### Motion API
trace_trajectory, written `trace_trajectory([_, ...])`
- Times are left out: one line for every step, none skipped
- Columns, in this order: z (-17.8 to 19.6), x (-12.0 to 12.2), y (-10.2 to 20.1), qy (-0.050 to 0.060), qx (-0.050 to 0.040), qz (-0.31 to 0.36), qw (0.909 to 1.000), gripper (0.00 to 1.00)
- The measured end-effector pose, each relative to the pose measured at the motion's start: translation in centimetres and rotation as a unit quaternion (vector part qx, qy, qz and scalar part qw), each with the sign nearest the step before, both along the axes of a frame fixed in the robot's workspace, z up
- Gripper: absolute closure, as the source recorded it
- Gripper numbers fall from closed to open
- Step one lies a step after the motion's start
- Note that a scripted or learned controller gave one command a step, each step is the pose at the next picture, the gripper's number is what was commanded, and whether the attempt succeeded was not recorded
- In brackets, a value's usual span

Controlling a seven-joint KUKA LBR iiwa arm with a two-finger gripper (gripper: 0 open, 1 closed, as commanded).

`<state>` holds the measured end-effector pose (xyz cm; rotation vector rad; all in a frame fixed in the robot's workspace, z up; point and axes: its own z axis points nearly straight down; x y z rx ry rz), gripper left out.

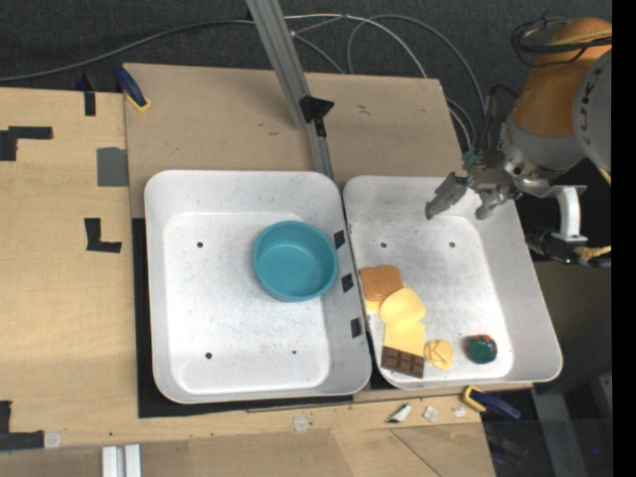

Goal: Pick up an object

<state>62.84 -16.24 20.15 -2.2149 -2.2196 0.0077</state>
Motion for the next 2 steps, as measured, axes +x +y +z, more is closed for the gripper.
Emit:
trace_trajectory([-4.5, 0.3, 0.2, -0.001, -0.0004, 0.0, 1.0, 0.0])
trace_trajectory([-9.4, 0.9, 0.8, -0.001, -0.0004, 0.0, 1.0, 0.0])
